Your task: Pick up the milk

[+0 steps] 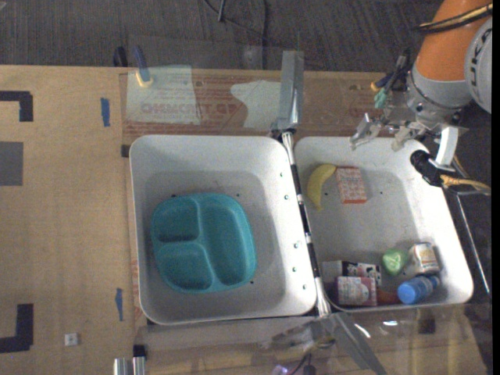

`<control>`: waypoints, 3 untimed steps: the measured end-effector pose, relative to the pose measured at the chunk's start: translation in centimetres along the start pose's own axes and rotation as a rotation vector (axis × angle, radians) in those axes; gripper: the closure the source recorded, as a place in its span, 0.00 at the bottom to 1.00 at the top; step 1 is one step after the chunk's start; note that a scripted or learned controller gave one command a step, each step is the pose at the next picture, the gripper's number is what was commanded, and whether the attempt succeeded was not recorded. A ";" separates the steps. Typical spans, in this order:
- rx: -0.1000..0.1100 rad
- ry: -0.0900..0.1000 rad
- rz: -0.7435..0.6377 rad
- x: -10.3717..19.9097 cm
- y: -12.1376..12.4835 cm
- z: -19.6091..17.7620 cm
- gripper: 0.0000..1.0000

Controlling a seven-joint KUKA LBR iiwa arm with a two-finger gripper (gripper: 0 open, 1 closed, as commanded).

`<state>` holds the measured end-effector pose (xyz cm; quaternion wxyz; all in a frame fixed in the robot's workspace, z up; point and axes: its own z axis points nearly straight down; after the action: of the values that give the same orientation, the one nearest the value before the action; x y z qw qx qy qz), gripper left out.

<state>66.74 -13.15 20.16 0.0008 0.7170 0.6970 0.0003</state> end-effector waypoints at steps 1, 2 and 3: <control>0.001 0.001 0.021 -3.5 -5.1 0.0 0.00; -0.004 -0.002 -0.288 -3.1 -7.1 -8.1 0.00; 0.000 0.001 -0.226 -5.6 -15.4 -1.7 0.00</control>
<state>51.15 -18.33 21.88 0.0006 0.6339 0.7734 0.0003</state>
